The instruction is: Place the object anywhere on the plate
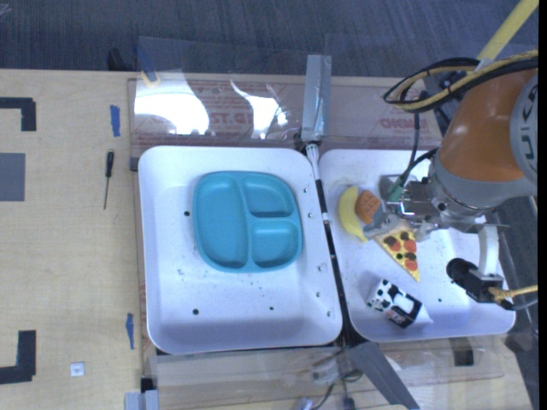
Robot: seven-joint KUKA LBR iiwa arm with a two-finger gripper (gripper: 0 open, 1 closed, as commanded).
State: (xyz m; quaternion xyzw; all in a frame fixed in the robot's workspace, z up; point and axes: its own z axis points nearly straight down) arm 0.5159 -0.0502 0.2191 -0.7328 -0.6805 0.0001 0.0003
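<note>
Nearest the front edge of the right bin (479,314), a small boxy toy (395,302) with a black-and-white patched surface lies tilted on the smooth white floor. Just beyond it, towards the bin's middle, lies a flat triangular pizza slice (402,248), yellow with red and dark discs, its point aimed at the front edge. Farther back, near the bin's left wall, a curved, glossy yellow banana (348,215) lies touching a rounded orange piece (367,204) on its right side.

Gripper (403,202), a grey metal assembly, sits low over the bin's middle, just beside the orange piece and above the wide end of the pizza slice; whether it is open or closed cannot be told, and nothing is seen held in it. Behind it rises the arm (487,135), with its smooth orange band and looped black-and-yellow cables.

Left bin (171,306), shallow, round-cornered and speckled with dark specks, carries the plate (248,220) at its centre: a matte turquoise, rounded-square dish divided into three compartments. All four toys lie apart from it, in the right bin.

Past the far edges of both bins, a glossy clear sheet (214,114) covers brown cardboard.
</note>
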